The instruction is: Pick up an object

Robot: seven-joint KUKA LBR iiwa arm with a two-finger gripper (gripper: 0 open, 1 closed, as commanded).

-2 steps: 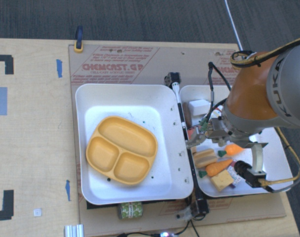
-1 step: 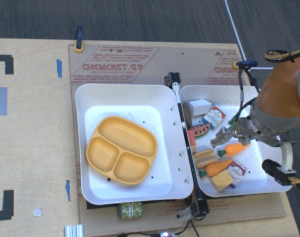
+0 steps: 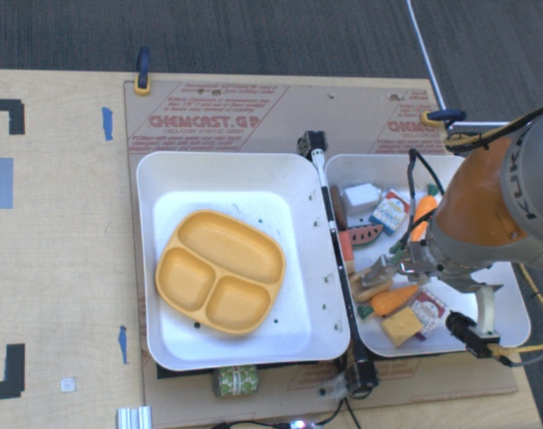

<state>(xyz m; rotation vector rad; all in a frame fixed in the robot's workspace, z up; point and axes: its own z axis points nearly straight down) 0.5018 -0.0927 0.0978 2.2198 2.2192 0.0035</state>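
Observation:
The right white bin (image 3: 514,327) holds several toy foods: a white box (image 3: 361,195), a small red and white packet (image 3: 392,213), a watermelon slice (image 3: 365,236), an orange carrot (image 3: 396,299), a tan wedge (image 3: 399,327) and a printed pouch (image 3: 428,309). My gripper (image 3: 392,271) is low in the middle of this bin, just above the carrot and below the watermelon slice. The grey and orange arm (image 3: 472,213) covers the bin's right half. I see nothing lifted off the bin floor.
The left white bin (image 3: 164,164) holds a yellow three-part plate (image 3: 220,271). A green can (image 3: 238,381) lies on the bench below that bin. A black clamp (image 3: 313,141) sits at the top between the bins. Cables trail along the right bin's lower right corner.

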